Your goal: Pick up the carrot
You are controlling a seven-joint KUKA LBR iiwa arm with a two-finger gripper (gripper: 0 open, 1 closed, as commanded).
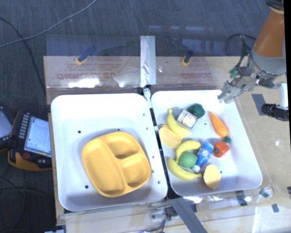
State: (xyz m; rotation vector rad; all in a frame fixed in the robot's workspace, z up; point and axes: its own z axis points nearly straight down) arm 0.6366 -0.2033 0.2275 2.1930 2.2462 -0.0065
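Observation:
The carrot (218, 124) is an orange cone lying in the right bin (244, 152), near its right wall, with its thin end pointing up-left. My gripper (230, 90) hangs over the bin's upper right corner, up and to the right of the carrot and apart from it. Its fingers (224, 96) look spread with nothing between them.
Crowding the right bin are two bananas (175, 122), a green-topped can (188, 117), a green ball (187, 159), a blue bottle (203, 153), a red pepper (220, 148) and yellow pieces. A yellow divided tray (116, 162) lies in the left bin. A pendant (32, 141) sits at the far left.

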